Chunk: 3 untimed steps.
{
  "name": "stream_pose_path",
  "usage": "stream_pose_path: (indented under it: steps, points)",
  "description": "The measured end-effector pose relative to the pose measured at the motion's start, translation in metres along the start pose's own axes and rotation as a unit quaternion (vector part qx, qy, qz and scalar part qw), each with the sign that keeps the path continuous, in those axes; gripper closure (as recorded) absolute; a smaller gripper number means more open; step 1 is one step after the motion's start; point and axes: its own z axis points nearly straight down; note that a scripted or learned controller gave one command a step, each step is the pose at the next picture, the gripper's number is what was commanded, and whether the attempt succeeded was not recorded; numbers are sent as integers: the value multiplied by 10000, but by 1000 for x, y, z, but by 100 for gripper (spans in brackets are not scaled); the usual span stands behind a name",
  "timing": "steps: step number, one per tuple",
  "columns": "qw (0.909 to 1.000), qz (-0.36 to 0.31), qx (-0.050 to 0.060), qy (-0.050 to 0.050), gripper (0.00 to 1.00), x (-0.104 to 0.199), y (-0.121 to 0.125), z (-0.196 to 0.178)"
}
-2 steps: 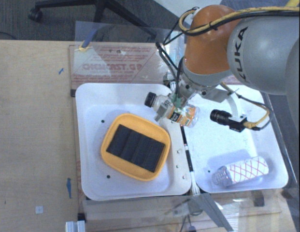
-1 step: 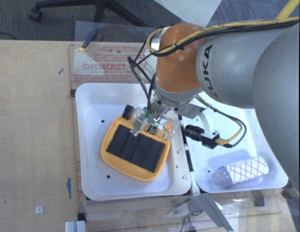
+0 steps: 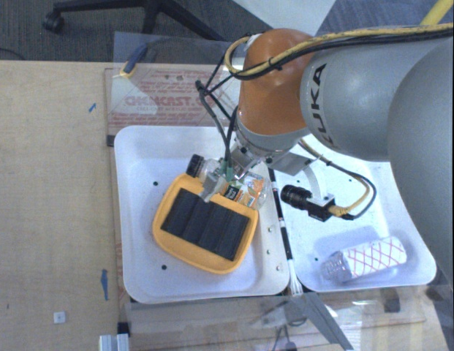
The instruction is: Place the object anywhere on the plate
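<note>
Clutter of cables and wrist housing hides most of my gripper (image 3: 225, 180) above the left bin (image 3: 139, 152), so I cannot tell its state. Just under it, an orange plate (image 3: 164, 221) with rounded corners and dark ribbed panels lies mid-bin. A cylindrical object (image 3: 365, 259) with red lattice wrapping rests at the right bin's (image 3: 424, 265) near edge. "KUKA" lettering on my arm (image 3: 373, 86) is partly cut off.

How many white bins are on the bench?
2. The left bin holds the yellow plate, with the gripper over the plate's top edge. The right bin holds a checkered object.
</note>
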Motion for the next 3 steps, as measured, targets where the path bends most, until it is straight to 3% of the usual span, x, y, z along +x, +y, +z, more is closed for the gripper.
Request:
stream_pose_path:
  steps: [1,2,3]
  points:
    - [9989,479,2,-12,100,-7,-12,-28]
    - [9996,-292,21,8,100,3,-37,40]
    - [9927,-1208,-11,13,100,13,-83,9]
